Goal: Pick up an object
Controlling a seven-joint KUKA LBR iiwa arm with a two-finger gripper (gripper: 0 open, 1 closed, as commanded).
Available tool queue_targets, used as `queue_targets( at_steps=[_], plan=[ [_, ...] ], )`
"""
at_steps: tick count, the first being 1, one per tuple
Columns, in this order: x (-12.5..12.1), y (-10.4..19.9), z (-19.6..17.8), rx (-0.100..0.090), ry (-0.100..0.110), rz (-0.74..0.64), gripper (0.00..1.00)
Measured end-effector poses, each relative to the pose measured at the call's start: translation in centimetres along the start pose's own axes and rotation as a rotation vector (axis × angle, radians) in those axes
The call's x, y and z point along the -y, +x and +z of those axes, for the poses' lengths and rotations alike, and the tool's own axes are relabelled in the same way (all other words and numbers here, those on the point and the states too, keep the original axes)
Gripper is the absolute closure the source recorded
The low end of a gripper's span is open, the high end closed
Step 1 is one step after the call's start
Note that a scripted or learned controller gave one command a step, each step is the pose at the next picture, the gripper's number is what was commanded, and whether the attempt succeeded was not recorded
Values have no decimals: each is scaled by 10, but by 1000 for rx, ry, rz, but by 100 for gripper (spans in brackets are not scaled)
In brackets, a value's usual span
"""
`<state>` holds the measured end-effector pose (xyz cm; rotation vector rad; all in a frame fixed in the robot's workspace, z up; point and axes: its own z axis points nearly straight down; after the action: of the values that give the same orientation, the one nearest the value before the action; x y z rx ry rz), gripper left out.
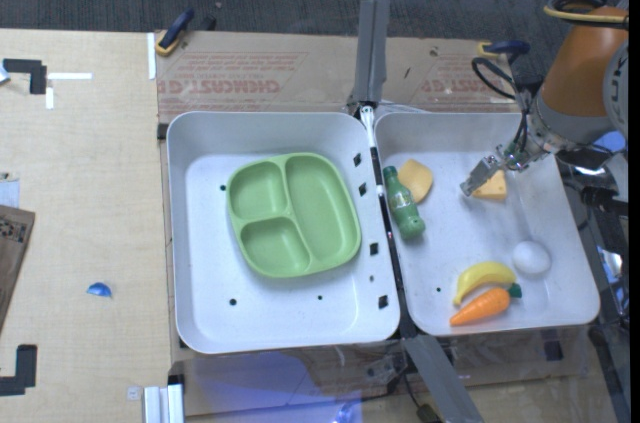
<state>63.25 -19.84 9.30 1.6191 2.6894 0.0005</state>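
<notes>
- Currently the left bin point(190, 241) carries a pale green divided plate point(294, 213), lying flat near its middle and turned a little askew; nothing about the step in hand concerns it, and the arm does well to leave it alone.
- Just over the shared wall, a small green bottle point(404, 203) lies on its side along the left edge of the right bin point(560, 311), with a yellow-orange rounded piece point(417, 179) touching it near the bin's back left corner.
- Further right, toward the back edge of that bin, sits the yellow cheese wedge point(490, 189), a small pale block with a sloping face; it looks rigid and light, likely to skid on the smooth white floor if nudged from one side.
- At the wedge the gripper point(487, 173) has one grey finger laid on the block's left upper side; whether the claw is spread or clamped cannot be told, since the second finger is hidden behind the wrist.
- To do this step well, the fingers should straddle the wedge squarely on two opposite flat faces, close before any lift, then rise straight.
- Toward the front edge lie a banana point(482, 278) and a carrot point(482, 304), touching, with a white egg point(531, 258) just beside them near the right edge, all well apart from the wedge.
</notes>
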Motion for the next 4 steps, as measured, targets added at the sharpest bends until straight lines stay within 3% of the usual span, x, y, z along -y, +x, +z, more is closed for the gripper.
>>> queue_targets(
  at_steps=[1,2,3,4],
  plan=[
    [-1,-2,-11,4,-4,4,100],
    [-21,-20,0,1,-1,-1,100],
    [-21,-20,0,1,-1,-1,0],
    [26,56,1,-1,1,-39,0]
  ],
)
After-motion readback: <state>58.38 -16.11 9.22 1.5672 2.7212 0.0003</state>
